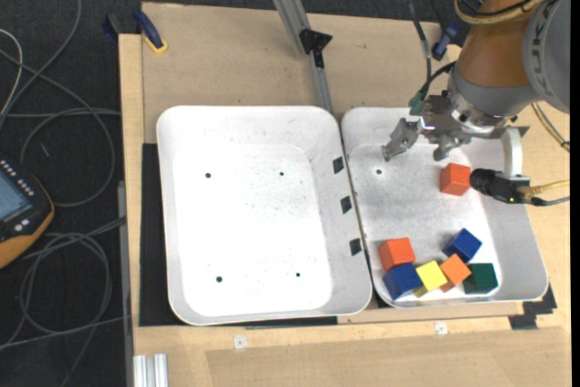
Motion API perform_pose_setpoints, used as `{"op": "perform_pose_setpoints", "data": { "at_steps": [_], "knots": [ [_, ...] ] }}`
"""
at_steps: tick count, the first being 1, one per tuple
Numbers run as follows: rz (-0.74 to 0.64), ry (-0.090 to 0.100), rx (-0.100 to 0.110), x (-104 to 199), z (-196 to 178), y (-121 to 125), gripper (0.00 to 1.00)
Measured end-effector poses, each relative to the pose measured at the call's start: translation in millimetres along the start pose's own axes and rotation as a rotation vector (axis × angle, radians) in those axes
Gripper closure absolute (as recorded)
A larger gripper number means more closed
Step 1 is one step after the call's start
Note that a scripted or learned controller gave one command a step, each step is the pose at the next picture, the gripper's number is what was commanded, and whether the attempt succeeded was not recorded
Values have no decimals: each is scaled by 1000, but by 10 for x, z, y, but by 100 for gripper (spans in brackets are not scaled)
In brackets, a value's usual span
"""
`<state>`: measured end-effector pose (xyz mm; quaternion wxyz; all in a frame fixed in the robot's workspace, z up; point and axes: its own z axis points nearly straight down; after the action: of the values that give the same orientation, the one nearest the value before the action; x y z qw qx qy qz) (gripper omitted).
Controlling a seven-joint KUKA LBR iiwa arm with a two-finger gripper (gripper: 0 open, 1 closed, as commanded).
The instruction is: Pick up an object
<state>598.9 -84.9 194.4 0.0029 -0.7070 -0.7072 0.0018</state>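
you see the gripper (422, 143) in the upper part of the right bin (524, 242), fingers spread wide and holding nothing; this looks like the approach step. the nearest target, an orange-red block (455, 178), sits just right of it with bare floor around, while the block cluster (437, 263) crowds the bin's lower edge.

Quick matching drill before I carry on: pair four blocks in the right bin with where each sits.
Things:
1. lone orange block
2. green block
3. yellow block
4. upper blue block

Places:
A. near corner of the right bin, rightmost of the cluster
B. apart from the cluster, just below the gripper
C. between the lower blue block and a small orange block
D. top right of the cluster, above that small orange block

Pairs: 1-B, 2-A, 3-C, 4-D
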Motion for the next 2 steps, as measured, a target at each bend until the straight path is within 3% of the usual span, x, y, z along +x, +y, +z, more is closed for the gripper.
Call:
{"op": "perform_pose_setpoints", "data": {
  "at_steps": [1, 2],
  "knots": [
    [1, 0, 3, -11, 632, -42, 0],
    [0, 0, -9, -11, 477, -14, 100]
  ]
}}
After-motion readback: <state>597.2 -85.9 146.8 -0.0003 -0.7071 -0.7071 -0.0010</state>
